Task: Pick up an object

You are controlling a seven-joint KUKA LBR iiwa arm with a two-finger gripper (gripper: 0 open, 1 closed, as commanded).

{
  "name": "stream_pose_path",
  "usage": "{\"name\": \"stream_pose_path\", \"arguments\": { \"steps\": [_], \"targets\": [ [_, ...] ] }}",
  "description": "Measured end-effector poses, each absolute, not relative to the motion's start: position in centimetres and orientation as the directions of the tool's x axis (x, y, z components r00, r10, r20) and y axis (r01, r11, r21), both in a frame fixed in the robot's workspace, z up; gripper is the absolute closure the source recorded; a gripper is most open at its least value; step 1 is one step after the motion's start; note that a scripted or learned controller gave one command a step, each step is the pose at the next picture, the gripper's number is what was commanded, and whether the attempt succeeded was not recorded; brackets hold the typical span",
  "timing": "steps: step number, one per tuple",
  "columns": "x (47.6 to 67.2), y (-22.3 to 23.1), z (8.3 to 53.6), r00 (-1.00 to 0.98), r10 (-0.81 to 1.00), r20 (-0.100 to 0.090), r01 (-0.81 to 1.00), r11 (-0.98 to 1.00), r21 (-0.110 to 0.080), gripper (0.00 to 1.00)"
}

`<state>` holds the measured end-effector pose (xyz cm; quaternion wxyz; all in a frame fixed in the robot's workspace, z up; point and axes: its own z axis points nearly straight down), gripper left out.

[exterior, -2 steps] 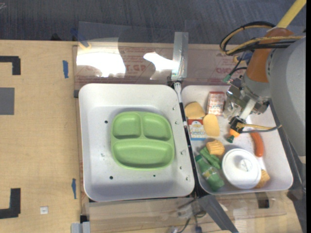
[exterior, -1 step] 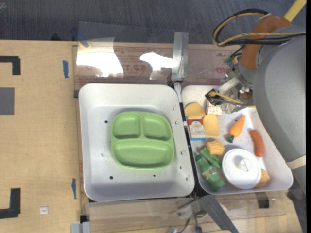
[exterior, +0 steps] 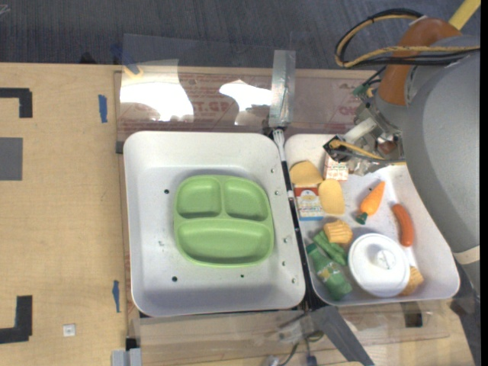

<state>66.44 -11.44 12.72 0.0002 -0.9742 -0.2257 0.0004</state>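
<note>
You have two white bins side by side. The left bin (exterior: 145, 227) holds a green divided plate (exterior: 224, 219) lying flat near its middle, with bare white floor all round it, widest along the left wall and the near edge. The right bin (exterior: 438, 261) is crowded. The gripper (exterior: 347, 148) sits at its far left corner, close over the rim and just beyond a small dark carton (exterior: 336, 163); whether its fingers are spread or closed you cannot tell, because dark parts and cables blur together there, and nothing is clearly seen between them.

Down the right bin's left wall you see a yellow wedge (exterior: 305, 174), a red-and-white box (exterior: 308, 202), a pale yellow piece (exterior: 332, 197), a small corn-like piece (exterior: 338, 231) and green leafy items (exterior: 329, 265), all packed touching or just beside each other. A white lidded bowl (exterior: 379, 264) fills the near middle, with a tan piece (exterior: 413, 280) half hidden behind its right side. The carrot (exterior: 371, 199) and the red sausage (exterior: 403, 224) lie apart from the rest, with open white floor around them toward the right wall.

The grey arm (exterior: 450, 158) covers the right bin's far right corner and cuts off its right rim.
</note>
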Motion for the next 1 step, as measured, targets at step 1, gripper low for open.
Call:
{"name": "stream_pose_path", "arguments": {
  "steps": [1],
  "targets": [
    [56.29,-14.18,13.79,0.980,0.199,-0.004,0.199,-0.980,-0.003,1.00]
  ]
}}
